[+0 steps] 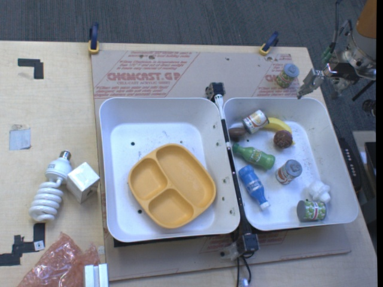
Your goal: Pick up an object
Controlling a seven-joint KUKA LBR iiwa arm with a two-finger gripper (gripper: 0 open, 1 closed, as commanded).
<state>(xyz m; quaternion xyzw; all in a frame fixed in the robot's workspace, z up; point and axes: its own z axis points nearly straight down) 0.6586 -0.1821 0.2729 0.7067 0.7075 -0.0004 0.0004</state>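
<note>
The gripper [311,84] hangs at the upper right of the camera view, above the bench just outside the far right corner of the right bin [335,160], with the grey wrist and orange band rising behind it toward the right edge; whether its fingers are apart or together I cannot tell, since they show only as a thin dark tip, and nothing is seen between them. A small jar with a green lid [288,75] stands on the brown board [149,70] near that tip, outside the bins. Inside the right bin lie the things to pick from: a banana [279,125] near the far wall with a small can [255,121] touching its left end, a brown ball [283,139] just in front of the banana, a green bottle [254,156] lying near the left wall, a blue bottle [252,186] in front of it, a grey can [289,171] near the middle, a green can [312,210] at the near right corner and a white crumpled lump [319,191] just behind it. The left bin [114,160] holds a yellow divided tray [172,185]. On the bench to the left lie a spiral light bulb [49,189], a white cube [82,180] beside it, and red crinkled plastic [60,262] at the near edge
</note>
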